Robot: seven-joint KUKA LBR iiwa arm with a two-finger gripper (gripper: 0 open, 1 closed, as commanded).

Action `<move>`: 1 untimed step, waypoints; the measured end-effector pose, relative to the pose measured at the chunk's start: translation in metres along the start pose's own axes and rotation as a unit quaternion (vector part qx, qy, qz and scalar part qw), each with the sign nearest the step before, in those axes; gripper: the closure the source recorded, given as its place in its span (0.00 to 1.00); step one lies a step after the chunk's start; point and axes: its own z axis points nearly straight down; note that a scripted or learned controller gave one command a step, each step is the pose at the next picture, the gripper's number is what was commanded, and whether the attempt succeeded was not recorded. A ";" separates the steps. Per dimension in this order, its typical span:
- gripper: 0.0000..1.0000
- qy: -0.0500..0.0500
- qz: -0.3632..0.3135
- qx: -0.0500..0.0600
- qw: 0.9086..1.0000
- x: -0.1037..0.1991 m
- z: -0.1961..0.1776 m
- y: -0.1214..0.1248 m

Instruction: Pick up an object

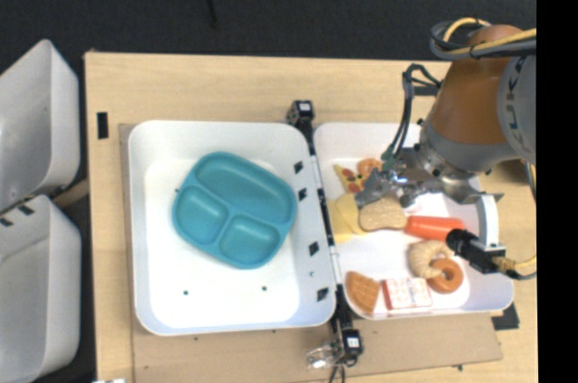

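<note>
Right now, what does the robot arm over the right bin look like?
The arm has a broad orange band above a grey wrist, with yellow and dark cables looping over its top. The gripper is dark grey metal. A black cable runs down its left side.

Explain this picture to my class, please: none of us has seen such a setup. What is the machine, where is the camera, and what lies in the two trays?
One camera looks down at a slant on a wooden bench. The grey and orange shape on the right is a robot arm; its gripper is down in the right bin, over a slice of toy bread. I cannot tell from here whether it holds anything.

The left bin holds a blue divided plate. The right bin holds play food: the bread, a carrot, a doughnut, a waffle piece, a small red and white box and something yellow beside the bread.
</note>
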 end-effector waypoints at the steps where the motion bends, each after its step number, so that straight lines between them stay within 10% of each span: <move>1: 1.00 0.001 -0.001 0.000 1.000 0.062 -0.008 0.011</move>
